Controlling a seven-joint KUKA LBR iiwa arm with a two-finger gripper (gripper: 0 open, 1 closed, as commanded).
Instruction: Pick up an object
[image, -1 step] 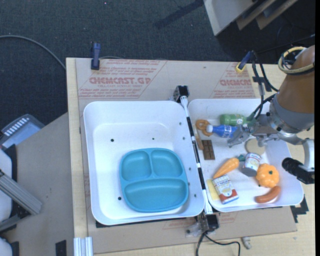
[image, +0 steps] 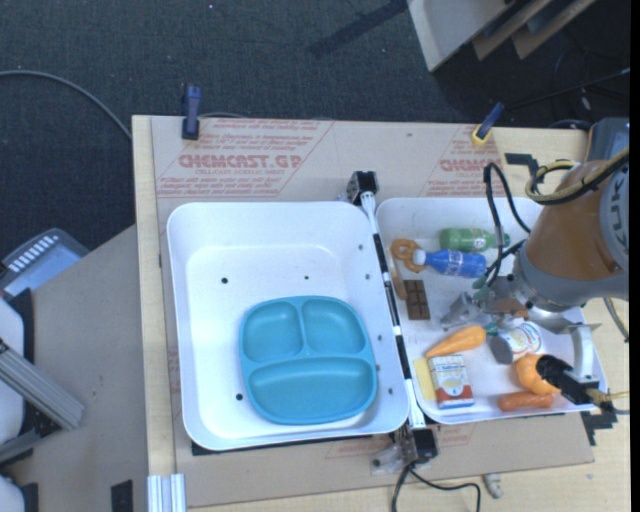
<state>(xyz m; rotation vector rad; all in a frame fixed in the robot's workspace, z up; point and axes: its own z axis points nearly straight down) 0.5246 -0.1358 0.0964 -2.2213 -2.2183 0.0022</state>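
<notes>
The bench (image: 250, 150), a board under printed protective film, carried the two bins side by side so that one could feed the other, and the left bin (image: 200, 240) was the larger presence at nine o'clock from the centre seam. In its lower half lay a blue divided plate (image: 308, 358), flat and right way up, seemingly parked there as a landing place. The right bin (image: 420, 215), at three o'clock from the seam, held all the loose items, crowded together so that a pick had many candidates. The arm (image: 575, 235) reached in from three o'clock and hung over the middle of that bin, its orange band covering much of the far side. The gripper (image: 483, 295) pointed down toward the clutter near the bin's centre; I could not tell how it was set or whether it had anything in it, since the wrist and dark parts hid that spot. Around it lay a green bottle (image: 468, 239) at twelve o'clock, a blue bottle (image: 452, 263) just below that, a carrot (image: 458, 342) at seven o'clock, a small box (image: 452, 382) at six o'clock, and a brown chocolate bar (image: 414, 298) at nine o'clock by the seam. Judging by the gripper's position, the carrot or something beside it was the likely target.
</notes>
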